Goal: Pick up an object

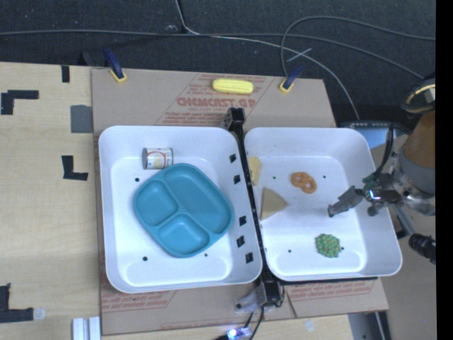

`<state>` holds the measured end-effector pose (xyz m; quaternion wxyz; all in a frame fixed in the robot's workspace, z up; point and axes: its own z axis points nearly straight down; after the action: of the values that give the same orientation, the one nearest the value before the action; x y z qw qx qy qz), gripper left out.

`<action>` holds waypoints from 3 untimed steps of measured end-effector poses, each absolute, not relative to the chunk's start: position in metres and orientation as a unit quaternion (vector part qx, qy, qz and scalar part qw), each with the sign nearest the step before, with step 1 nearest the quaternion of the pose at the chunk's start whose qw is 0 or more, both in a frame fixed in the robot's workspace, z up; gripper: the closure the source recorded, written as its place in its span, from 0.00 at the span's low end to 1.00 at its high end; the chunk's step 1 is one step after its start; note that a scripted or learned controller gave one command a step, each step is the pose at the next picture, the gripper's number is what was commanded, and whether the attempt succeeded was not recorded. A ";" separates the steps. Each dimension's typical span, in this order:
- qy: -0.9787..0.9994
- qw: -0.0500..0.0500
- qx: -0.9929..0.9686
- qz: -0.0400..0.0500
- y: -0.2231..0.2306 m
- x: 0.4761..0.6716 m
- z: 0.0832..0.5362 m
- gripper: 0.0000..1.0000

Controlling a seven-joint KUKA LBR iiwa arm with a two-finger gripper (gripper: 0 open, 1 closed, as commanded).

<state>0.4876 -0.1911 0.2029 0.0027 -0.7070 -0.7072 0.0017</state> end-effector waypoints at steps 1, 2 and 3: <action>-0.707 0.003 -0.707 0.002 -0.193 0.489 0.139 0.00; -0.707 0.000 -0.707 0.001 -0.192 0.488 0.086 0.00; -0.708 -0.001 -0.707 0.000 -0.192 0.489 0.099 1.00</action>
<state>0.4894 -0.1923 0.0990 -0.0012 -0.7067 -0.7075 0.0002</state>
